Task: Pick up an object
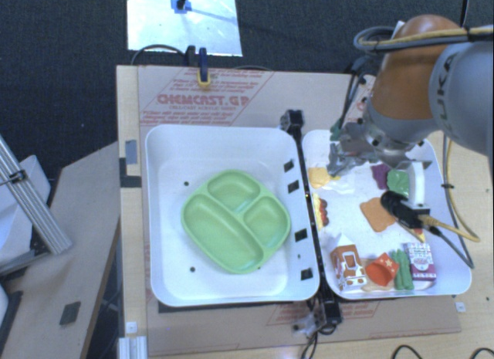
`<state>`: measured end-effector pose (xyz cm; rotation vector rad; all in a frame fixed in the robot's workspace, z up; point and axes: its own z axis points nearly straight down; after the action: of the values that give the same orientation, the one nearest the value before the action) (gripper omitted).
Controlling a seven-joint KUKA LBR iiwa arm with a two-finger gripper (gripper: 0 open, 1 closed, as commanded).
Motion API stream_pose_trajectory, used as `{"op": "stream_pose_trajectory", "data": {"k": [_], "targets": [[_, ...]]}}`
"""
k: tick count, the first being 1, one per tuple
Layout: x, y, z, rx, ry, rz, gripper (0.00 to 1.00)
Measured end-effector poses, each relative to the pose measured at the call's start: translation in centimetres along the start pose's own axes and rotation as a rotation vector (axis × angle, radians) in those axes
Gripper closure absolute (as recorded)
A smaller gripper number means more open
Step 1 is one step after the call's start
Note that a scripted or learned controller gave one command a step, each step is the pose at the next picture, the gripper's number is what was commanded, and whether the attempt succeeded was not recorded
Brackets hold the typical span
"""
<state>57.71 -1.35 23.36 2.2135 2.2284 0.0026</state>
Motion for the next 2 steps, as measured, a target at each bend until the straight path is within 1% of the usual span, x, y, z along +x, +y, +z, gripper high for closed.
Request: {"op": "stream_pose_trajectory", "data": {"k": [1, 2], "targets": [[-0.9, 0.7, 0.2, -0.001, 0.0, 0.005, 1.0], [-0.2, -0.4, 1.7, 0.002, -0.001, 0.005, 1.0]]}}
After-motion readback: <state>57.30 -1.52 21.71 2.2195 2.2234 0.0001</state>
